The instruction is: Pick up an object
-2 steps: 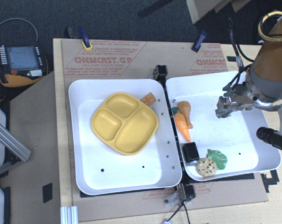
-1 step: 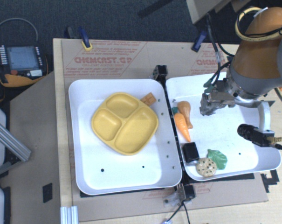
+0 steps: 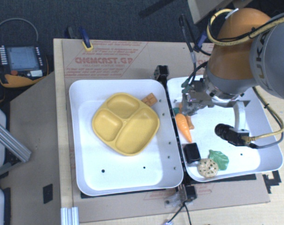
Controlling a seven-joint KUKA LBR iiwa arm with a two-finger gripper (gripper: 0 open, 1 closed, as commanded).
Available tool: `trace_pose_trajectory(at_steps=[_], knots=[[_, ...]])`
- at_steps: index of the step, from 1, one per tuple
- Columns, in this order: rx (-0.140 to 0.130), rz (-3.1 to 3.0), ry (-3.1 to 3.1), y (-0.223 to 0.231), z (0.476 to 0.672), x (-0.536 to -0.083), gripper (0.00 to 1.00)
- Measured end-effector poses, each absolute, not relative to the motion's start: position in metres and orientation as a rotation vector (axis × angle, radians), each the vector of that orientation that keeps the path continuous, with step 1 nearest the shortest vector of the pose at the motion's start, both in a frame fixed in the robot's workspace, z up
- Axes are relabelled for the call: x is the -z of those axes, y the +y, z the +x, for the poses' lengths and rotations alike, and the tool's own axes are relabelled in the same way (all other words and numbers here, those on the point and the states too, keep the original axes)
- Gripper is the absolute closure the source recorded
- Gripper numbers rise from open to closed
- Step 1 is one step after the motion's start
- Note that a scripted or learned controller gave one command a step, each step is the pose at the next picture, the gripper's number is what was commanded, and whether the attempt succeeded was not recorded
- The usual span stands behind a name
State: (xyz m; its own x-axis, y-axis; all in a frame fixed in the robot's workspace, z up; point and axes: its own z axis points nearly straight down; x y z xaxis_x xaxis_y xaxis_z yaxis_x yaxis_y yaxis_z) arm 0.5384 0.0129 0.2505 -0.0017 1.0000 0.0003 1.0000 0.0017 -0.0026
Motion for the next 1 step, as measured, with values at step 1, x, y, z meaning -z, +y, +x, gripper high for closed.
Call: trace_pose_trajectory(at_steps=[1], knots=[[0.000, -2.219, -2.225, 0.0537, 0.5458, -0.2432, 1.00]])
